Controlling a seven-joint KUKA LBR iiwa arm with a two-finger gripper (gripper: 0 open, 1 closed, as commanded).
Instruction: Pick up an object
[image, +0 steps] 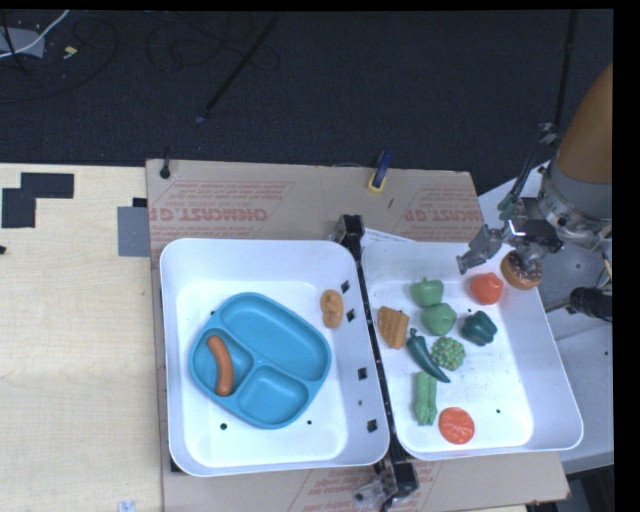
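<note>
My gripper (518, 262) hangs over the right bin's (560, 400) far right rim, reaching in from the right. A small round brown item (522, 272) sits between its fingertips, lifted over the rim, so the gripper is shut on it. A grey part of the hand juts left toward a red tomato (486, 289) just below. Lower in the same bin lie two green peppers (432, 305), a dark green pepper (479, 327), broccoli (448, 352), an orange piece (393, 326), a dark chilli (425, 357), a green cucumber (426, 398) and a second red tomato (457, 425).
The left bin (190, 270) holds a blue divided plate (285, 350) with a sausage (222, 364) in it, and an orange-brown item (332, 308) by its right wall. A black divider (362, 330) runs between the bins. Cardboard lies under both.
</note>
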